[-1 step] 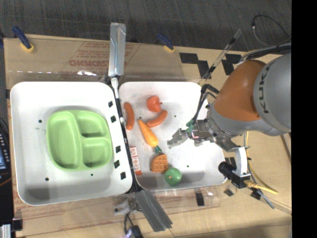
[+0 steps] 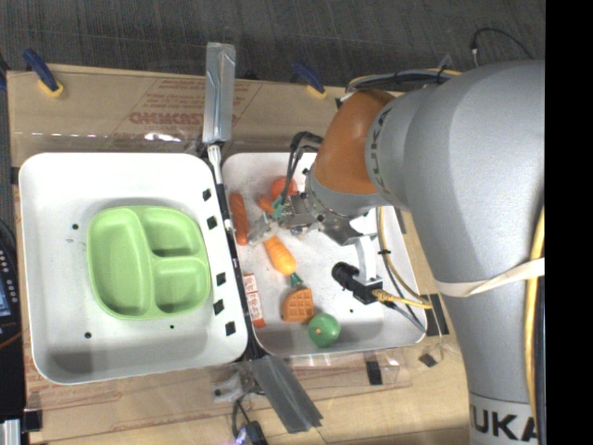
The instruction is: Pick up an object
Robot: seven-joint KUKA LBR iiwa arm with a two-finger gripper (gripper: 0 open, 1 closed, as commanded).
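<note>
Carrot (image 2: 279, 256) toy lies in my right bin (image 2: 398, 336), just below-left of the gripper (image 2: 295, 213), its long axis slanting down-right; the waffle (image 2: 296, 304) and green ball (image 2: 323, 329) sit nearer me. Whether the pincer is spread I cannot tell.

White capital letters "UKA", the visible end of a brand name cut off by the frame's lower edge, stand on the grey robot arm (image 2: 482, 230) near its base at lower right. Faint reddish print, several lines of it, appears upside down on the brown cardboard sheet (image 2: 120, 100) covering the desk behind the two bins; its letters are too blurred to read. No other legible text, numbers or signs appear.
</note>
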